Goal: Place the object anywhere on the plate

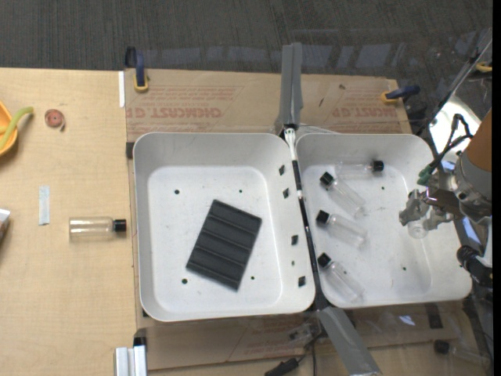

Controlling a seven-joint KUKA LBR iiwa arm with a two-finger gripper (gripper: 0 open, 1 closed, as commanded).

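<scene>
The gripper [417, 214] hovers over the right bin [391, 143] (whether its fingers grasp a clear vial [344, 197] I cannot tell), well apart from the dark ribbed plate [225, 244] in the left bin [156, 151], so placing remains.

The plate [224, 244] is a dark grey, ribbed rectangular slab lying flat in the middle of the left bin [156, 210], turned at a slant so its long side runs from near-left to far-right. Four clear bottles with black caps lie on their sides in the right bin [391, 284]: one [362, 168] at the far side, one [341, 192] just nearer, one [338, 224] mid-left, one [338, 276] near-left.
</scene>
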